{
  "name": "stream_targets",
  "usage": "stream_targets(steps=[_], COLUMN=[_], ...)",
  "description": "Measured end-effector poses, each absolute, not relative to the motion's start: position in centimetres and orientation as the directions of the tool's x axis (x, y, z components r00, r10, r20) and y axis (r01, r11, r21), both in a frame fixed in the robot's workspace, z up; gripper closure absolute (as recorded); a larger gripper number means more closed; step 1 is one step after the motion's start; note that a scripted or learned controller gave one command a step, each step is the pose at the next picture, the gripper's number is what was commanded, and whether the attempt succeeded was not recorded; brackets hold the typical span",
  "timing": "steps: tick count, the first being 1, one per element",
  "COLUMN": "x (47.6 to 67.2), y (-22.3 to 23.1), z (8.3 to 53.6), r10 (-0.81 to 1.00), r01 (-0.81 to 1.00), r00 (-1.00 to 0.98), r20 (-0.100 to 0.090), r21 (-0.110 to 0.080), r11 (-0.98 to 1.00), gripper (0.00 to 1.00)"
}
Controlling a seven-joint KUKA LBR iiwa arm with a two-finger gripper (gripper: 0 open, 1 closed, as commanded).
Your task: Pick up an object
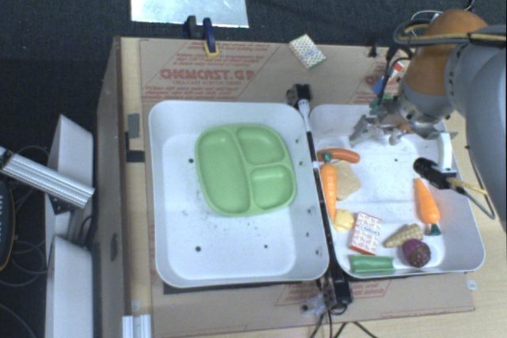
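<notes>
The tool [379,132] hangs over the far end of the right-hand bin [388,186], close to that bin's far wall. It is spread apart and nothing sits between its tips.

All the loose toy foods lie in this bin, none touching the tool. Closest to it, along the bin's left wall, is an orange-red sausage [342,156] lying crosswise. Just nearer than it, an orange carrot [328,183] runs along the same wall, touching a pale beige slice [347,180]. Further toward the bin's near wall comes a small yellow lump [344,219], then a flat red-and-white patterned box [366,233]. A green, stick-shaped piece [370,264] lies right against the near wall.

Toward the bin's right wall lies a second carrot [428,202], orange with a green top at its near end. Near that green top are a knobbly yellowish piece [403,234], like a small corn cob, and beside that a round dark purple piece [417,252] in the bin's near right corner. The middle of the bin floor is bare white with a few dark specks.

Against this bin's left wall stands the left-hand bin [182,233], which holds a light green divided plate [245,169]. Both bins rest on the brown worktop [206,75].
</notes>
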State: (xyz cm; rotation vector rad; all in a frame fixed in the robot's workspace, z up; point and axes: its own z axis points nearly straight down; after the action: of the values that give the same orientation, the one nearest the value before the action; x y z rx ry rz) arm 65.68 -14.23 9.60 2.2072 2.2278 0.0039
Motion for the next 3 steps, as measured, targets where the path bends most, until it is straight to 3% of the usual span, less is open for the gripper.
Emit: stream_targets(steps=[1,3], x=[66.9,67.0], y=[-18.5,-20.5], z=[8.5,8.6], r10=[1.0,1.0], r01=[1.0,1.0], r00=[-0.002,-0.006], r20=[-0.002,0.0], r21=[0.003,0.002], r11=[0.002,0.006], gripper=[0.0,0.0])
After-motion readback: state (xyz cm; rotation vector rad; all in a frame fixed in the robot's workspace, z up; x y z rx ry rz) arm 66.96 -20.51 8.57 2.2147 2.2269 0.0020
